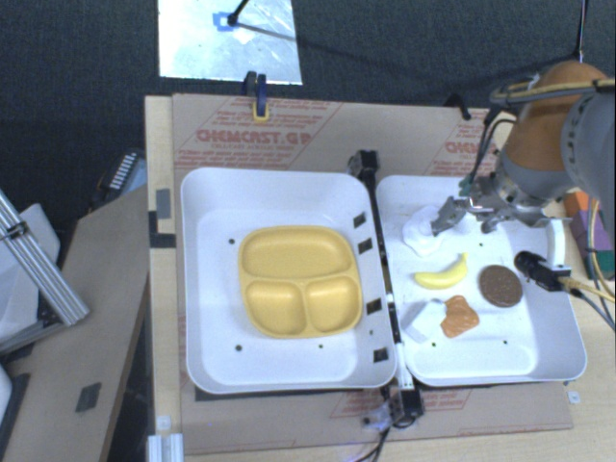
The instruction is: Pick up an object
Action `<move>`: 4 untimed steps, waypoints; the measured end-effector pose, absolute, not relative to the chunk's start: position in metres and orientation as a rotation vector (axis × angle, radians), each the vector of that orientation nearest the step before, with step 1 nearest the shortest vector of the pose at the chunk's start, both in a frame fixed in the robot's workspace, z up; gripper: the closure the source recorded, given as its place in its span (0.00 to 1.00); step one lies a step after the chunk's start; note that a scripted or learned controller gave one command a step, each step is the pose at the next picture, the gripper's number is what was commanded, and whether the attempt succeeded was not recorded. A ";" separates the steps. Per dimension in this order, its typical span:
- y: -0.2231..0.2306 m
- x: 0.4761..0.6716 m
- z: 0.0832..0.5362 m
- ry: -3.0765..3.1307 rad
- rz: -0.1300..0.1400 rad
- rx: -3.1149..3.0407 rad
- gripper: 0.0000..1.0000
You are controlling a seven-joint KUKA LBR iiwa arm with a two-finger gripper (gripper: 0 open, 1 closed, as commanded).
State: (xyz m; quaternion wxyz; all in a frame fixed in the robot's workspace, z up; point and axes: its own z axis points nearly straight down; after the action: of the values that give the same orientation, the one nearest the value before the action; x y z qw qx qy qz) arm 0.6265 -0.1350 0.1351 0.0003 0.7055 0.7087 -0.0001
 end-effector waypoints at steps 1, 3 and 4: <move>-0.134 0.627 0.083 2.224 -0.002 2.220 0.00; -0.135 0.633 0.142 2.222 0.005 2.214 1.00; -0.132 0.631 0.187 2.223 0.006 2.212 1.00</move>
State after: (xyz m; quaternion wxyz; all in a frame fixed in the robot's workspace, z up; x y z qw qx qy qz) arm 0.6313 -0.1319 0.1868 0.0025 0.7053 0.7089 0.0018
